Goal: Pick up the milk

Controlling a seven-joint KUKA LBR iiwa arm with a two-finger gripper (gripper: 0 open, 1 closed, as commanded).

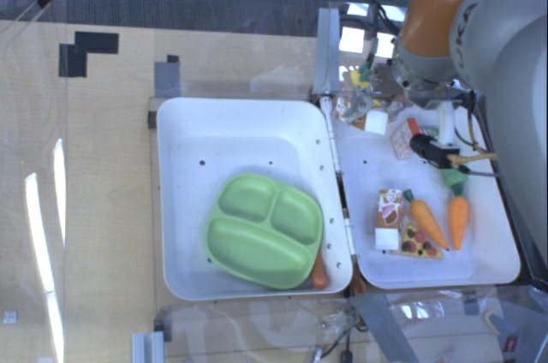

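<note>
The milk [389,218] looks to be the small printed carton lying flat in the right bin [488,267], toward its near left part, with its white end pointing at the near wall. It is probably a light, hollow toy box: stiff enough to take a squeeze, but smooth-sided and likely to slip or spin if pinched off-centre. The best hold seems to be across its two long sides, around the middle of its length, coming straight down.

The crowding is on its right. An orange carrot [425,222] lies just beside the carton, slanting along it, and a pizza slice [419,243] sits against the carton's near right corner. A jaw coming down on that side could land on either one. The side facing the bin's left wall looks freer, though the wall is near. A second carrot [458,220] lies farther right, clear of the carton.

The gripper [366,106] hangs over the far left corner of the same bin, well apart from the carton, among a white block [377,121] and a red and white packet [402,139]. Whether the pincer is apart or together cannot be told; clutter and the arm hide it.

The left bin [180,181] holds a green divided plate [264,231]
</note>
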